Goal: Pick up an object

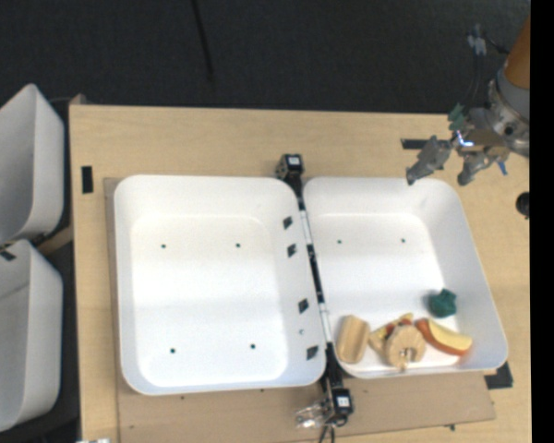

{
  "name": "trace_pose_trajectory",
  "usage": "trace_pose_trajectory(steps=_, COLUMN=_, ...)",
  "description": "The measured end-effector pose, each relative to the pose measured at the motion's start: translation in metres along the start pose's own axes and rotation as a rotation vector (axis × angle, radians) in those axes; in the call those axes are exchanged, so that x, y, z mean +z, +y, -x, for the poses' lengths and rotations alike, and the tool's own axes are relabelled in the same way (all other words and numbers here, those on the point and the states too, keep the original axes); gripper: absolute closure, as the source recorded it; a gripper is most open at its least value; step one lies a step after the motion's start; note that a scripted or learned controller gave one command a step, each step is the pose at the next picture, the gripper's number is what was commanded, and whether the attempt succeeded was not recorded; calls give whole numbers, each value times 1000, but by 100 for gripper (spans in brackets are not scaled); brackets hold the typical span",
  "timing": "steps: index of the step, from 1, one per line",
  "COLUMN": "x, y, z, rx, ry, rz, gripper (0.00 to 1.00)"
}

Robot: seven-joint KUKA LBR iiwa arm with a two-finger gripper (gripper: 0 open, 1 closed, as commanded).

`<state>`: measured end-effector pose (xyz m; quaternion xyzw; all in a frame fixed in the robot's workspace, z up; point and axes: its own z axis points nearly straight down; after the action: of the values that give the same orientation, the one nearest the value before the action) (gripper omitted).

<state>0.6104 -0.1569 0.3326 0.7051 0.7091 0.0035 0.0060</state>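
Nearest the camera, along the front wall of the right bin [443,220], lies a small cluster of objects. Going by size beyond that: the wooden bench [212,137] carries both bins, and the left bin [203,201] sits just beside the right one, their inner rims joined by a dark clipped strip. At the upper right, above the right bin's far corner, the gripper [451,162] hangs with its two fingers spread apart and nothing between them; the arm behind it is cut off at the frame's edge. Among the objects, an apple slice [446,339] with a red skin lies rightmost, a tan block [353,340] leftmost, and between them a jumbled tan-and-red piece [402,340] that is hard to make out. Smallest is a dark green lump [442,303], just behind the slice.
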Motion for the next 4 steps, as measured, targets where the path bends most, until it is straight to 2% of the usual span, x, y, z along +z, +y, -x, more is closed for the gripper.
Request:
trace_pose_trajectory(steps=1, x=-4, y=-2, z=3, rx=-4, ry=-2, rz=-9, gripper=100)
trace_pose_trajectory(steps=2, x=49, y=-53, z=64, rx=12, ry=1, rz=-18, gripper=100)
trace_pose_trajectory(steps=3, x=44, y=-99, z=42, rx=8, ry=3, rz=-14, gripper=100)
trace_pose_trajectory(steps=4, x=78, y=-124, z=73, rx=9, ry=1, rz=-15, gripper=100)
